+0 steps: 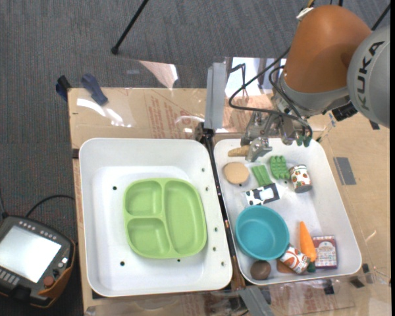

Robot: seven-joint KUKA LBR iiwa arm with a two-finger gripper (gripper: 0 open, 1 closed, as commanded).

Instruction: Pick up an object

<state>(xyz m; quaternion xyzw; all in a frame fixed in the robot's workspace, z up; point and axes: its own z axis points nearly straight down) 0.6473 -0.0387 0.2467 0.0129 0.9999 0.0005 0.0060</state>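
Lying at the far-left corner of the right bin (pixel 336 176), a tan bread-like piece (pixel 237 151), long axis across the bin, just left of the gripper (pixel 258 149). Jaws hanging low over that corner, touching nothing visibly; width impossible to tell. Nearer the camera: round cookie (pixel 236 172), 2 green pieces (pixel 270 170), blue bowl (pixel 262 232), carrot (pixel 307 240). Probably needs a short shift left. Left bin (pixel 105 163) carrying a green tray (pixel 164 217).
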